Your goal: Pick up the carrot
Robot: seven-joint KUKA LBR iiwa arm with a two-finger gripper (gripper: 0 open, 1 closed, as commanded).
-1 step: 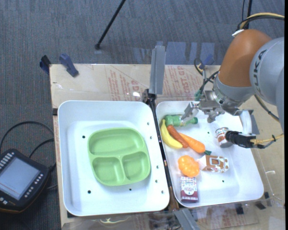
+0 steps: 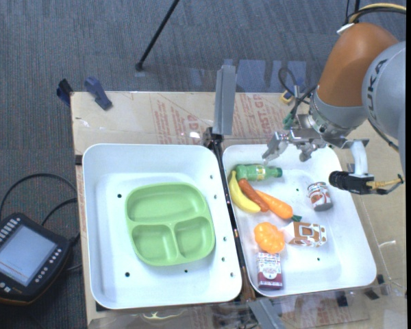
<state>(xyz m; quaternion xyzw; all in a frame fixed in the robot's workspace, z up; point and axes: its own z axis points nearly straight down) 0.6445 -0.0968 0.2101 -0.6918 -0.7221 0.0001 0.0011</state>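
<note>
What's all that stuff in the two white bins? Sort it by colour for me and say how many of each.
Green: 2, the divided plate and the bottle
Orange: 2, the carrot and the round orange fruit
Yellow: 1, the banana
Red and white: 3, the small can, the carton and the packet
Total: 8

From my seat the arm (image 2: 370,74) is cut off by the right edge, so I can't follow it past the orange band. The carrot (image 2: 274,203) lies across the banana (image 2: 240,195) and covers part of it. Print on the small can (image 2: 319,195) and the red packet (image 2: 269,269) is too small to read, and the claw (image 2: 291,149) is too blurred for me to judge its fingers.
</note>
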